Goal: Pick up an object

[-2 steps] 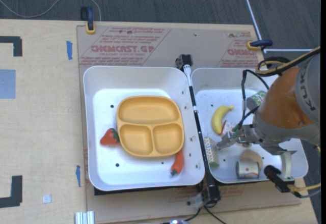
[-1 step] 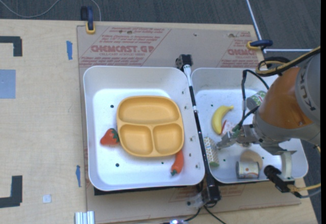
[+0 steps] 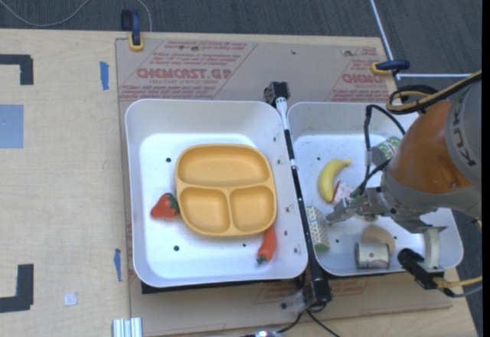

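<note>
Low in the right bin (image 3: 452, 247), at the frame's lower right, the gripper (image 3: 342, 211) hangs just below the banana (image 3: 331, 177) and left of a cup (image 3: 372, 253), seemingly lining up a grab, though I cannot tell its spread.

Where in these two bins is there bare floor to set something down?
Left bin: a bare strip above the yellow tray and one down the left wall above the strawberry. Right bin: bare floor left of the banana. Its lower half is crowded by the gripper, cup and arm.
</note>
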`<act>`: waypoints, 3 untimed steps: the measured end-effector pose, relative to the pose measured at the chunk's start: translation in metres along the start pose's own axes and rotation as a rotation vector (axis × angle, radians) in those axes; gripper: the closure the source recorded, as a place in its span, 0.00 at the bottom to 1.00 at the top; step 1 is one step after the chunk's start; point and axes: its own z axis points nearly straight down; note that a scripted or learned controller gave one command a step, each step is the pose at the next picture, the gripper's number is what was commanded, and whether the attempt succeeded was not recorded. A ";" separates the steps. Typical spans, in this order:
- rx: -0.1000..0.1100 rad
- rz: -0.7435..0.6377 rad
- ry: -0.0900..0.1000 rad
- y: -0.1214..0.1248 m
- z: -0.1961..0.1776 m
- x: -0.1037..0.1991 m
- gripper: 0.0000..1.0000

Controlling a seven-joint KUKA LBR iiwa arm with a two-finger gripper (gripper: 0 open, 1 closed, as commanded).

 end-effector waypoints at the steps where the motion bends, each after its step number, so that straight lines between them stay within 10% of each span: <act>1: -0.001 0.003 -0.004 0.000 0.000 0.002 0.00; 3: -0.001 0.001 -0.003 0.000 0.000 0.001 0.00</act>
